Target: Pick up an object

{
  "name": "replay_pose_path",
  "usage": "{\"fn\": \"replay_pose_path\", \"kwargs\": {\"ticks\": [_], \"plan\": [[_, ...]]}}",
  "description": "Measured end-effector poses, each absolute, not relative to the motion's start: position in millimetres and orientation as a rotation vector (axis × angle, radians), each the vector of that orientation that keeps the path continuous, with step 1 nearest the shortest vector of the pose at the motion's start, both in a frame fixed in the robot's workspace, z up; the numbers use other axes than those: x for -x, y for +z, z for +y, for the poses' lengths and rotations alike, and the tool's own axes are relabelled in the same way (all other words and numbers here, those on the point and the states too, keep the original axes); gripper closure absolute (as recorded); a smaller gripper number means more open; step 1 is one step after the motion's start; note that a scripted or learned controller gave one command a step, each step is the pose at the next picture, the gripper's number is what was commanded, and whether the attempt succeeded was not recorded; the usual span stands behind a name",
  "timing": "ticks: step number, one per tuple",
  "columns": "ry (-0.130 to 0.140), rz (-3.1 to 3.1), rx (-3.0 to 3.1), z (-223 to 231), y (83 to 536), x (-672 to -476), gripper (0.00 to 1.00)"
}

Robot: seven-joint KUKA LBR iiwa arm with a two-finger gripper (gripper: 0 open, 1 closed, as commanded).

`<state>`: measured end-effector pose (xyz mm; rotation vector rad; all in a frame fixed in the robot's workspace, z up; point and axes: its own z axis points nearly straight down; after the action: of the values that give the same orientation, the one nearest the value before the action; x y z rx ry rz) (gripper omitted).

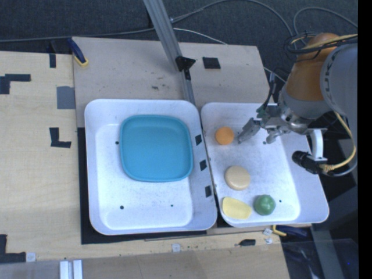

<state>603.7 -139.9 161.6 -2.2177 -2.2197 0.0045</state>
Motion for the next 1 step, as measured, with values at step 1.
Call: {"fn": "replay_pose_path", "kwargs": {"ticks": [1], "plan": [[0.005, -2.219, 2.219, -147.1, 111.0, -595.9, 0.00]]}}
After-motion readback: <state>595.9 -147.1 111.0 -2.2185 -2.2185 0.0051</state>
